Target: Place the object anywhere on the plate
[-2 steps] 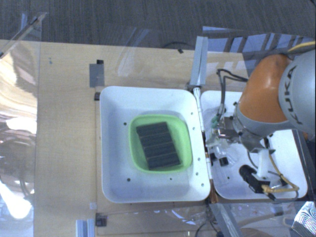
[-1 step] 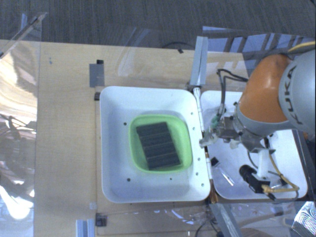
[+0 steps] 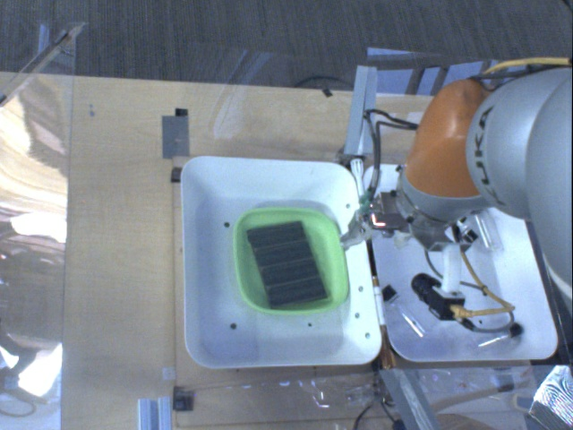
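Dark grey carpet (image 3: 224, 16) fills the top of the view, and below it lies a pale wooden bench (image 3: 116, 267) that bears two white bins side by side. At about the middle of the left bin (image 3: 206, 330) sits a green plate (image 3: 246, 276) with rounded corners and a raised rim. A dark ribbed block (image 3: 286, 262) lies flat on the plate, near its centre, with its long side running from about 11 o'clock to 5 o'clock. It rests wholly inside the rim.

From 3 o'clock the grey arm (image 3: 528, 141) reaches in above the right bin (image 3: 537, 321), its orange band (image 3: 448, 141) toward 12 o'clock of that bin. The gripper (image 3: 356, 229) hangs at the plate's 3 o'clock edge, just over the walls where the two bins meet, clear of the block. Whether it is spread or pressed together cannot be told from this angle, and nothing shows in its grasp.

A thin pale sliver (image 3: 410, 323) lies in the right bin toward 7 o'clock, too small to tell what it is.
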